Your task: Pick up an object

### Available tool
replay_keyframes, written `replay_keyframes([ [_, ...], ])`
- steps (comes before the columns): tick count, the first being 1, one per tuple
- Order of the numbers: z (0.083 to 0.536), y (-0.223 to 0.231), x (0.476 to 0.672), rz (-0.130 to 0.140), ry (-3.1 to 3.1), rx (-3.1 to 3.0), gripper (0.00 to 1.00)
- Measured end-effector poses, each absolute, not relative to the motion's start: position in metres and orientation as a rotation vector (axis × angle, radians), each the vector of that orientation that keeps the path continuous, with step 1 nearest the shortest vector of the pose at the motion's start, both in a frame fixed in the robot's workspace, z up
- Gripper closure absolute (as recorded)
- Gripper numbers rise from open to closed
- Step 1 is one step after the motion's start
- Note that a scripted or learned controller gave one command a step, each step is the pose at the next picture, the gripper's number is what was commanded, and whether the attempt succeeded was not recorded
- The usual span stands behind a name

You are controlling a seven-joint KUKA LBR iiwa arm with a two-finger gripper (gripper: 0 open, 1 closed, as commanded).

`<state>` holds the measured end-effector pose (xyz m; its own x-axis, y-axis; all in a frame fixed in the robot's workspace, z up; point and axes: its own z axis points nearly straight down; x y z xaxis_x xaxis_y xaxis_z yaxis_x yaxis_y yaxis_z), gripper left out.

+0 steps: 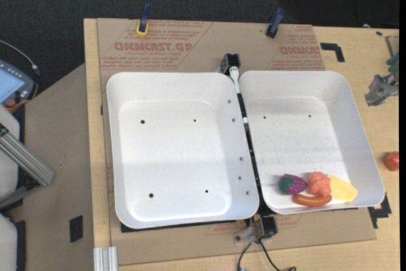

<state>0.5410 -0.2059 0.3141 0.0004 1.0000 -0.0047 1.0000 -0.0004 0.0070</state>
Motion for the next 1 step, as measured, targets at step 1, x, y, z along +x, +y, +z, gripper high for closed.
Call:
replay_keyframes([
  [1,0.3245,-0.2062,0.5416,0.003,2.213,2.213,1.00],
])
